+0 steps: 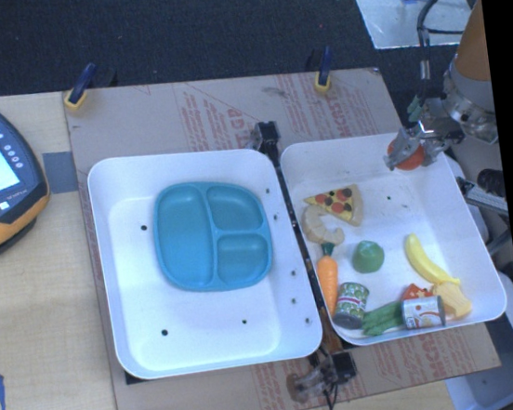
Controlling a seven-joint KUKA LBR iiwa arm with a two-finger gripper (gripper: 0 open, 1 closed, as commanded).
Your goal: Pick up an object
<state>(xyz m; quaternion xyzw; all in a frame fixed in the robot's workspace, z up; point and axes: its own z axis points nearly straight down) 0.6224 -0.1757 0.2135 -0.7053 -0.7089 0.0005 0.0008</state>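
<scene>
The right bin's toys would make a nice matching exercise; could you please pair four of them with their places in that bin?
Things:
1. pizza slice
2. banana
3. carrot
4. green ball

Places:
A. along the left wall, beside the divide between the bins
B. near the bin's middle
C. toward the right wall, above the cans
D. upper left part, above the carrot

Pairs: 1-D, 2-C, 3-A, 4-B

Single fixed camera above bench, slanted downward, both white bins (pixel 114 265) framed, seemingly mid-distance, arm side right
</scene>
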